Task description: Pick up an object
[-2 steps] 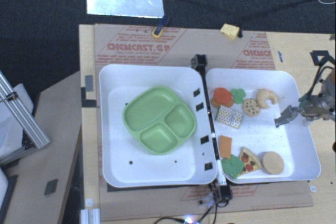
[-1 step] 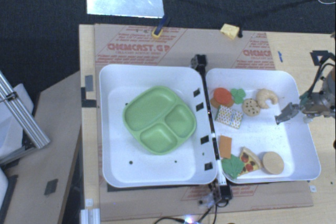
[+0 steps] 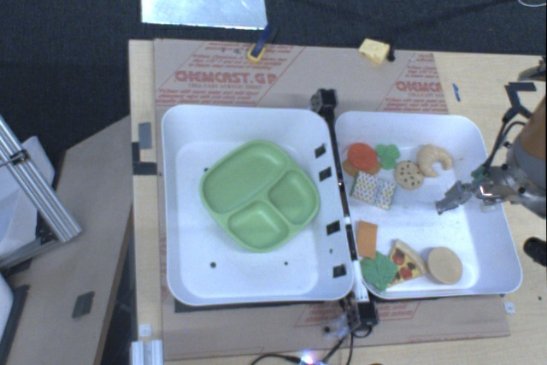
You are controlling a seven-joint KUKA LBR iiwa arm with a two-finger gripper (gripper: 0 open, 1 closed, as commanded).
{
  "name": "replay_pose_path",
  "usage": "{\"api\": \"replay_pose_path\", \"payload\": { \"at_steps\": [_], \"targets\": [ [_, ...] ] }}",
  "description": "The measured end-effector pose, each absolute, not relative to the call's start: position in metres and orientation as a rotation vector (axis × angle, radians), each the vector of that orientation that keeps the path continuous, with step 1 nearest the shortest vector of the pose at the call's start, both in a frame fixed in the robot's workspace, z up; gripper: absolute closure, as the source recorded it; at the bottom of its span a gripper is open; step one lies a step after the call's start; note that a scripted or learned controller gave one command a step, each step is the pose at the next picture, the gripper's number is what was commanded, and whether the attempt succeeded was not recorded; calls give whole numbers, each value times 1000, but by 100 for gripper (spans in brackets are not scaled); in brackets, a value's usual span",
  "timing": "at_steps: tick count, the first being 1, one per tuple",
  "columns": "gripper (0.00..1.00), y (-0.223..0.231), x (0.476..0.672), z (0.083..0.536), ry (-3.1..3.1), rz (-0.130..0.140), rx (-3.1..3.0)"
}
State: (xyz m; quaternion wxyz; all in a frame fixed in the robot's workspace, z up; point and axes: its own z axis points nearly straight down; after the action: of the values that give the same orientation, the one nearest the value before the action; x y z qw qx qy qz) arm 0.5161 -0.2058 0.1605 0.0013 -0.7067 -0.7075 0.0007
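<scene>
Pizza slice (image 3: 407, 261) lies at the right bin's (image 3: 496, 184) near edge. Gripper (image 3: 455, 199) hovers over that bin's bare floor, probably lining up a pick; its spread is too blurred to tell.

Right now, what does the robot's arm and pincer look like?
The pincer is small, dark grey metal, with thin fingers at the arm's tip. Behind it sits a chunky grey wrist, with thin black cables looping above it. The arm comes in over the right white bin.
</scene>
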Motion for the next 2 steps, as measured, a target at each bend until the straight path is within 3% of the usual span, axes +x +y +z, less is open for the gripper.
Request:
{"api": "replay_pose_path", "payload": {
  "at_steps": [1, 2],
  "targets": [
    [0, -202, 516, 98, -2220, 2, -2217],
    [0, -201, 516, 84, -2223, 0, -2219]
  ]
}}
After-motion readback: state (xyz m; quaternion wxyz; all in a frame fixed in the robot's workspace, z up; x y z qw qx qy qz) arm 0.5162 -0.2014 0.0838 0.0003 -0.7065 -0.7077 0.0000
